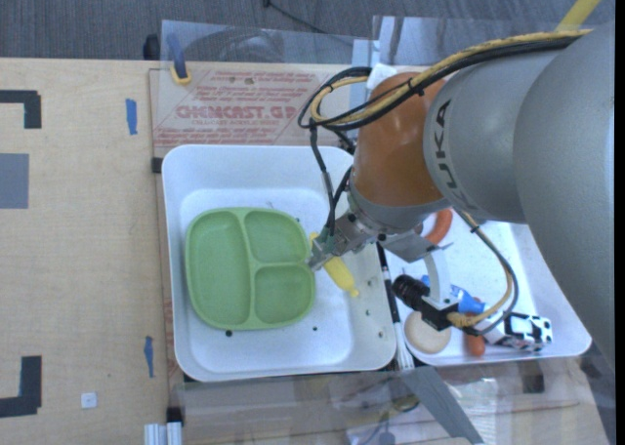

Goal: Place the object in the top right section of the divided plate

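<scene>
Camera view: gripper (325,250) at green plate's (227,272) right rim in left bin (205,180), fingers clamped on upper end of yellow object (342,277), which slants down-right onto bin floor beside plate.

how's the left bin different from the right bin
The left bin holds a green divided plate and a yellow object; the right bin holds several small things, among them a black-and-white toy and a tan disc. The left bin lies in open view; the arm covers much of the right bin. Both are shallow and white.
</scene>
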### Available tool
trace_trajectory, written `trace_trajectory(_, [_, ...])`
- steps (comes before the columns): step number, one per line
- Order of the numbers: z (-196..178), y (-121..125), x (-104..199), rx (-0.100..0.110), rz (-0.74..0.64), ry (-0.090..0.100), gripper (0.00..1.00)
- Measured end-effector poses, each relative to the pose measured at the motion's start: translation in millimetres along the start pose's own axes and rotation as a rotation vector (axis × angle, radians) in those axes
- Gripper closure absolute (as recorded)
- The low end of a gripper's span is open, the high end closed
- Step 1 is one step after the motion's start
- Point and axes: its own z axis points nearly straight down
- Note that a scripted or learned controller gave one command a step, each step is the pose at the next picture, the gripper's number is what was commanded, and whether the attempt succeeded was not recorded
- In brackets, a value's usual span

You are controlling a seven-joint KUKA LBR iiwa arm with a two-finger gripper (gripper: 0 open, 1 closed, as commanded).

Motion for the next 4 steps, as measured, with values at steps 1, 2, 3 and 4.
trace_trajectory(1, [-4, 13, 37, -0.003, -0.22, -0.001, 1.0])
trace_trajectory(2, [-31, -27, -12, -0.003, -0.242, 0.001, 1.0])
trace_trajectory(3, [-3, -7, 20, 0.0, -0.296, 0.0, 1.0])
trace_trajectory(4, [23, 2, -2, -0.006, -0.355, 0.001, 1.0])
